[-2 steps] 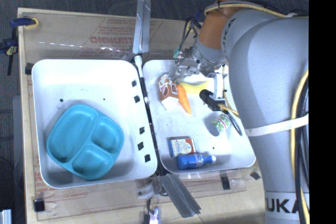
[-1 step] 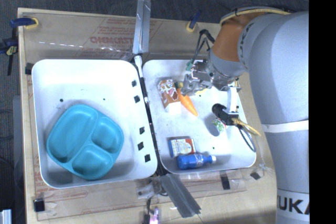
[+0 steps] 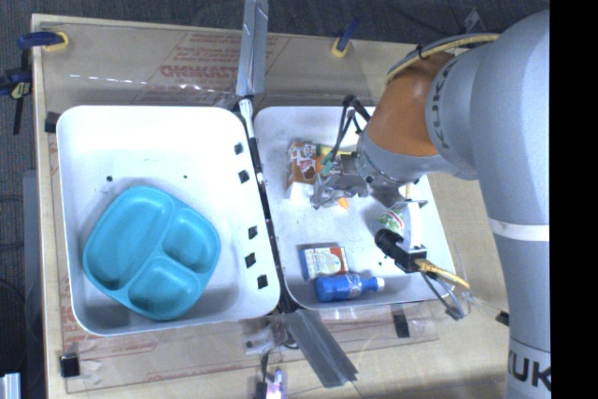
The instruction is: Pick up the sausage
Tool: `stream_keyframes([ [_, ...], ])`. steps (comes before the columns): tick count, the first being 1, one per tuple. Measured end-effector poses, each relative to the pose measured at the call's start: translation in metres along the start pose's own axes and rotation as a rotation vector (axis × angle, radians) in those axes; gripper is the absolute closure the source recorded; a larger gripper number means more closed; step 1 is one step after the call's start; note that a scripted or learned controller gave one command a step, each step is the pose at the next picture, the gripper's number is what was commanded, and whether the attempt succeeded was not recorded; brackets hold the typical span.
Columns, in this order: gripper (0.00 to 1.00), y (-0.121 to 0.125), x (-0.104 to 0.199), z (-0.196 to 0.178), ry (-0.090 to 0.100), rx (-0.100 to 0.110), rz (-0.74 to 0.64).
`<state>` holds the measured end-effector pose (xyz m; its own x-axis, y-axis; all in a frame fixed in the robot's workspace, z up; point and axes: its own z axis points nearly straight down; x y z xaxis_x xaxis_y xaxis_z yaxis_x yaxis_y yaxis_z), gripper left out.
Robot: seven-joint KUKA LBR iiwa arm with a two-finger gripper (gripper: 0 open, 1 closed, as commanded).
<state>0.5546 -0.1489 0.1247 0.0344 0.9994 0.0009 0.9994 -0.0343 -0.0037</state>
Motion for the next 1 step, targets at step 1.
stream_keyframes([
  [1,0.00,-0.0135,0.0090,0.0340,0.000,0.001,-0.040],
])
